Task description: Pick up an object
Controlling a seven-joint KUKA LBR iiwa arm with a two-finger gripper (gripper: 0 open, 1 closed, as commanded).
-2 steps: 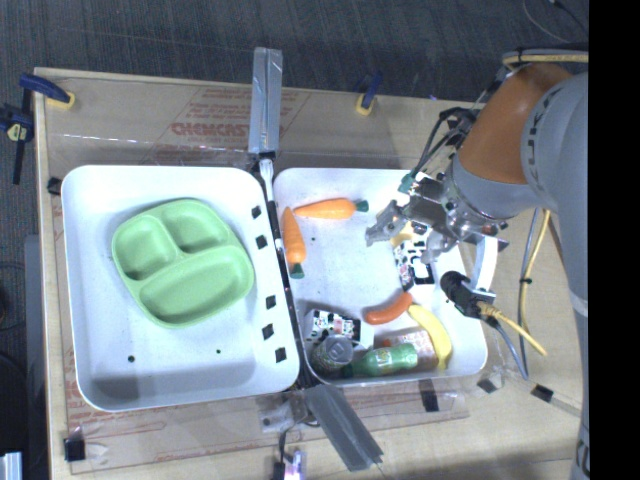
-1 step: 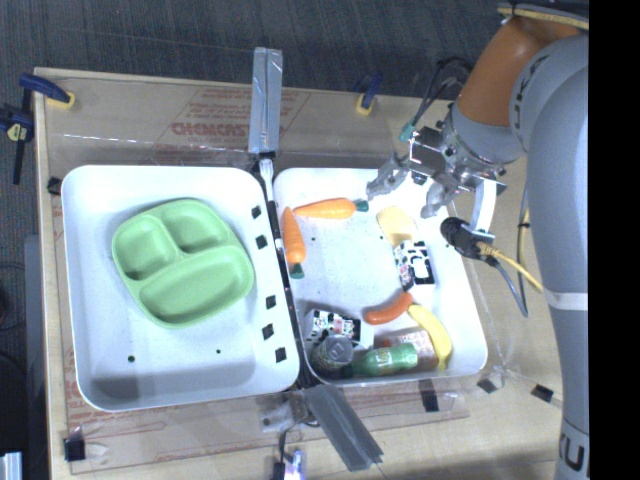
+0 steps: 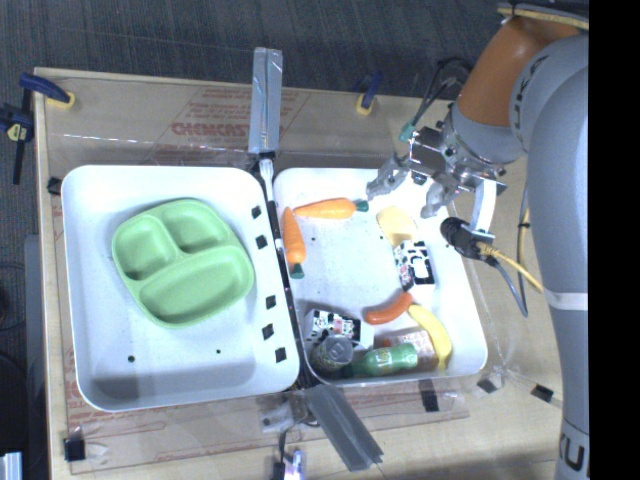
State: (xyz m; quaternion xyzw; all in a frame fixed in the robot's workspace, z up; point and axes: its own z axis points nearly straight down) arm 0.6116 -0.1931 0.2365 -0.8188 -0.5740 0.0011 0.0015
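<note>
My gripper (image 3: 410, 190) hangs open over the far right part of the right bin (image 3: 340, 253), with nothing between its fingers. Just below it lies a yellow block (image 3: 396, 223). An orange carrot (image 3: 325, 208) lies to its left, and a second carrot (image 3: 293, 236) lies along the bin's left wall. A black-and-white box (image 3: 415, 264), a reddish sausage (image 3: 387, 310), a banana (image 3: 432, 334), a green bottle (image 3: 386, 360), a metal can (image 3: 333, 351) and a small printed packet (image 3: 334, 323) fill the near part of the bin.
The left bin (image 3: 100, 358) holds a green divided plate (image 3: 182, 260). A grey divider bar (image 3: 266, 103) runs between the bins at the back. Blue clamps (image 3: 45, 90) grip the bench edge. A cable (image 3: 505, 263) trails from the wrist.
</note>
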